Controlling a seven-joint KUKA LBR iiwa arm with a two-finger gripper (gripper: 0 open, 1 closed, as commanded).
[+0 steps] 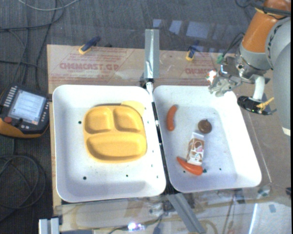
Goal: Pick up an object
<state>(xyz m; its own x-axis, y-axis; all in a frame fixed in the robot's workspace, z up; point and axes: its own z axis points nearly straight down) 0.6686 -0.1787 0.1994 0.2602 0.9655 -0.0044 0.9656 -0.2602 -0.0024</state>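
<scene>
The right bin (237, 145) holds an orange sausage (171, 117), a small brown round piece (204, 126), a small printed carton (196, 149) and a red-orange carrot-like piece (190, 166) just below the carton. My gripper (219, 85) hovers over the bin's far right corner, well above and to the right of those objects. Nothing shows between its fingers. The grey arm with its orange band (261, 28) reaches in from the upper right.
The left bin (68, 145) holds a yellow compartment tray (115, 132). A metal divider (150, 55) stands between the bins at the back. A handheld pendant (23, 111) lies left of the bench. Clamps (89, 45) hold the board's far edge.
</scene>
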